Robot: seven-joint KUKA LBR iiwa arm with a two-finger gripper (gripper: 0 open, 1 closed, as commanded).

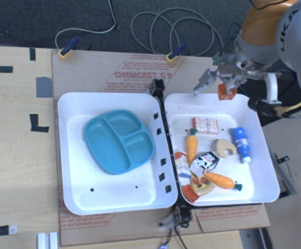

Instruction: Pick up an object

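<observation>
Arm in from the right, wrist with orange band high over the back edge of the right bin point(259, 119). Gripper point(216, 88) hangs above the bin's far rim; 1 grey finger point(204, 83) angles out to the left, and a small orange-red piece point(227, 92) sits at the other side of it. Cannot tell whether that piece is part of the tool or a held object, so whether the fingers are apart or together cannot be told either; nothing is clearly pinched. Judged step: approach or hover, no pick confirmed. Candidates all lie in the right bin: a small red-and-white packet point(205, 124) nearest the gripper, a blue bottle point(240, 143) by the right wall, a tan roll-like piece point(225, 148) just beside it, 1 toy carrot point(191, 146) upright in the middle, a 2nd carrot point(220, 180) lying near the front, and a black-and-white wrapper point(206, 161) between them in a small clutter. Left bin point(67, 154) holds a blue divided plate point(119, 141). Next move likely calls for a descent onto 1 isolated item; the packet stands apart from its neighbours, the front pile looks harder to separate.
</observation>
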